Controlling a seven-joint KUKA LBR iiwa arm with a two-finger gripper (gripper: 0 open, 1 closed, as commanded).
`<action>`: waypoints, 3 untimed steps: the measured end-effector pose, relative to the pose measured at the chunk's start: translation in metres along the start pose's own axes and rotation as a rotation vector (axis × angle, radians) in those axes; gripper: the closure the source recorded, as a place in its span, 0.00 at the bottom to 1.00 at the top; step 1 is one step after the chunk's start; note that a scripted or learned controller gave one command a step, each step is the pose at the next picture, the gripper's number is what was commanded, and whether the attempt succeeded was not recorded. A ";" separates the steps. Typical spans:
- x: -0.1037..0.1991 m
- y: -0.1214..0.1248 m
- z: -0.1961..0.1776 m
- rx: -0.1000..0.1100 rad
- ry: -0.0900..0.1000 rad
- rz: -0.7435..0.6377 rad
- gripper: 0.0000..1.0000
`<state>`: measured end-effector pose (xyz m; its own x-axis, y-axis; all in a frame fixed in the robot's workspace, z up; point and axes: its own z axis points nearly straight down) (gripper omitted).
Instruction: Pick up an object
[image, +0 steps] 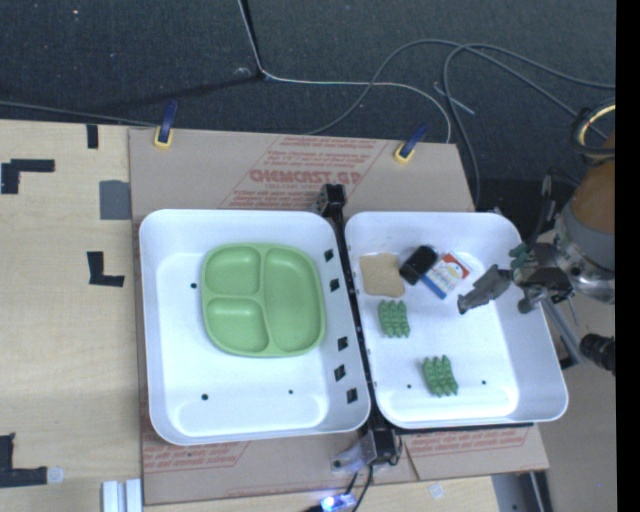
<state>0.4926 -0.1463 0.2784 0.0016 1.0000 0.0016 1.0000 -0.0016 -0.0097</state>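
Observation:
In the right bin (500, 400) lie a tan square pad (381, 274), a black block (417, 264), a small blue, white and red box (448, 274) and two green studded pieces (393, 319) (439, 375). My gripper (497, 298) hangs over the right side of this bin, just right of the small box. Its fingers are spread, one dark finger (479, 290) pointing toward the box, and nothing is between them.
The left bin (170, 400) holds a green divided plate (264, 299). A black clip strip runs along the seam between the bins (345, 300). Cables trail over the dark surface behind the bench.

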 end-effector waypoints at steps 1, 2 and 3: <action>0.000 0.002 -0.004 -0.008 -0.002 -0.003 0.00; 0.002 0.005 0.060 -0.002 0.000 -0.002 0.00; -0.005 0.000 0.121 -0.001 0.000 -0.001 0.00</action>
<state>0.4917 -0.1508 0.1578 0.0007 1.0000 0.0015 1.0000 -0.0007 -0.0084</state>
